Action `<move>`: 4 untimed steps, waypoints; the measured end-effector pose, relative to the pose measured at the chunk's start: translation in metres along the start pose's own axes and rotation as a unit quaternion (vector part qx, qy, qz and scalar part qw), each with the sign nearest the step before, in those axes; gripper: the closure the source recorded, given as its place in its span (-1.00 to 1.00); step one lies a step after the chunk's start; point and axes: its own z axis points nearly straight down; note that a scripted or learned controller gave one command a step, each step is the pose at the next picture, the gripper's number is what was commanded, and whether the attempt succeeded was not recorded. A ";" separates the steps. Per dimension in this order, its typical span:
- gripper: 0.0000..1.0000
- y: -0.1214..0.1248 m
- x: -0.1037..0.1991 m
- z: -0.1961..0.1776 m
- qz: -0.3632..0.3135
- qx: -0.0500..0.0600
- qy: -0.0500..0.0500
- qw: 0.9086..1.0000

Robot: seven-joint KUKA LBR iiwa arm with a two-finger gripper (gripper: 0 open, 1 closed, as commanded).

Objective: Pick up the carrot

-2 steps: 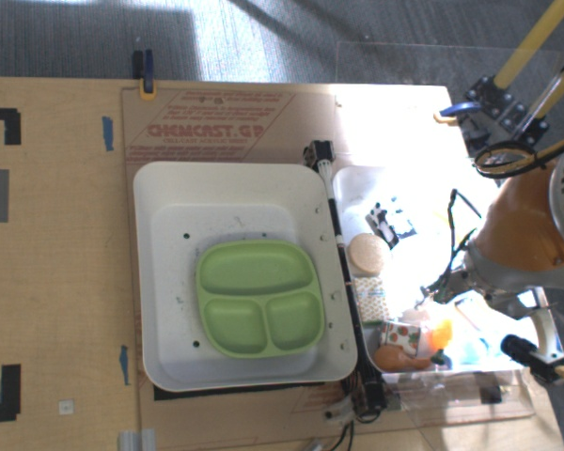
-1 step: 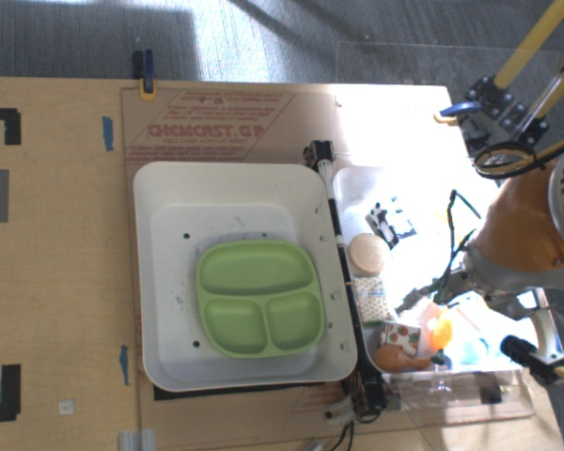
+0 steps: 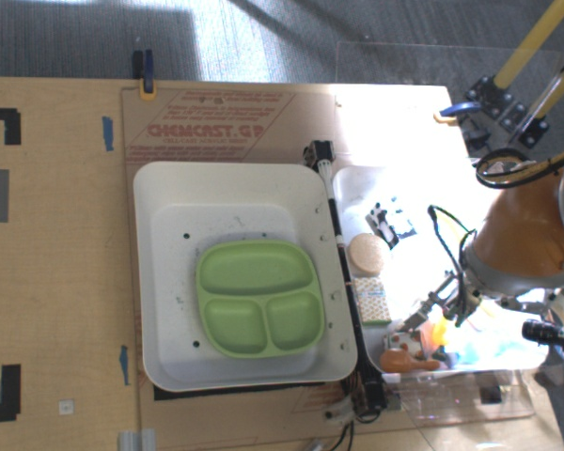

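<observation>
The carrot is a small orange piece lying along the near wall of the right bin, close to its near left corner. My gripper hangs over the near part of that bin, a little above and to the right of the carrot. The wrist with its orange band comes in from the right. Strong glare washes out this bin, so I cannot make out any contact with the carrot.
The left bin holds a green divided plate. In the right bin lie a round beige item, a printed packet, a small black-and-white item and bright yellow and blue items beside the carrot.
</observation>
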 end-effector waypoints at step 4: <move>-1.00 -0.009 -0.006 0.001 0.145 0.003 0.001 0.989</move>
